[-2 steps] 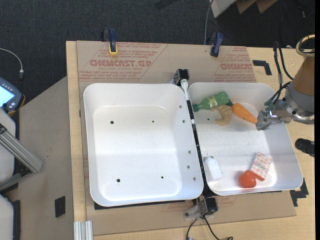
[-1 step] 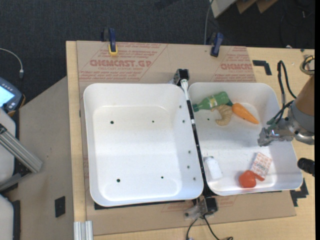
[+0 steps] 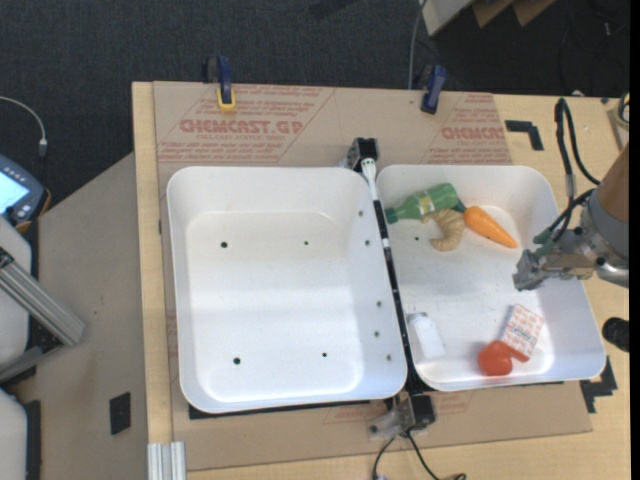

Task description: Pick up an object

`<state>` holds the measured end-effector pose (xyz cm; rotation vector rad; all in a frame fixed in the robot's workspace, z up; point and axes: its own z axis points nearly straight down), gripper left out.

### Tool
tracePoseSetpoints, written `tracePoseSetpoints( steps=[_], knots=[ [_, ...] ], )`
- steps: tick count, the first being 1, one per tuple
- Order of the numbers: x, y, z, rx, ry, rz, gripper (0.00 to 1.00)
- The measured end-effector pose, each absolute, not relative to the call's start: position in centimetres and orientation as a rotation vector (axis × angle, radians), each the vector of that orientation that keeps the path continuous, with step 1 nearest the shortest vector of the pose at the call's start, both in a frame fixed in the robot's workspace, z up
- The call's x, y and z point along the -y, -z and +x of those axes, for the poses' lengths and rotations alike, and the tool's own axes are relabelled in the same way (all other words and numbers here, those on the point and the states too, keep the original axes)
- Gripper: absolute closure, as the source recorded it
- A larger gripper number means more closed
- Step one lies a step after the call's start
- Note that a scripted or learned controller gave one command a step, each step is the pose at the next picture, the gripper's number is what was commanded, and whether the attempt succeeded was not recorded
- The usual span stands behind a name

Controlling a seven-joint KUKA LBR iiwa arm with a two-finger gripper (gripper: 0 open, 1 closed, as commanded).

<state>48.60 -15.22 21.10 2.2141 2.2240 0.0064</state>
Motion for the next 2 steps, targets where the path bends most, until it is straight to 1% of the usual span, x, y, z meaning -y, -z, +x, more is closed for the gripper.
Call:
tracePoseSetpoints(
  steps=[1, 2],
  knots=[
    [18.3, -16.6, 47.8, -2.220, 0.004, 2.228, 1.00],
    [9.7, -21.4, 48.0, -2.228, -0.006, 2.210, 1.00]
  ],
)
